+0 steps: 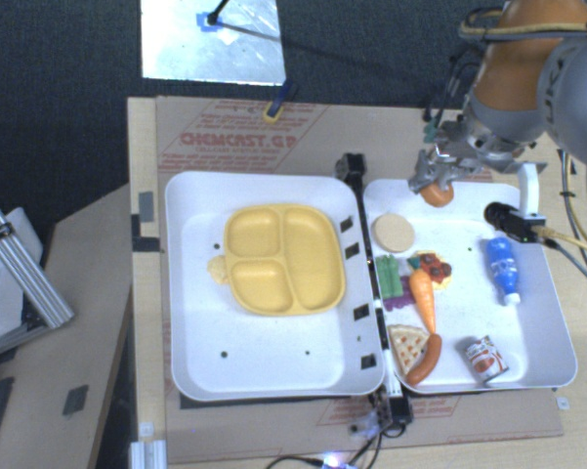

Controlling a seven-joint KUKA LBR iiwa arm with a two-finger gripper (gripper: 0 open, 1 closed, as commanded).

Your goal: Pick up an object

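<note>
Right bin [552, 360], near to far: can [484, 358], sausage [425, 359], carrot [424, 299] with long axis running near-far, blue bottle [501, 269], round cookie [394, 232]. At the far rim an orange object [437, 194] is seen directly under the gripper [433, 176], touching it; whether it is clasped by the fingers cannot be told

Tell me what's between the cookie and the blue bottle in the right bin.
Bare white bin floor in the camera view: nothing lies between the cookie and the bottle.
</note>
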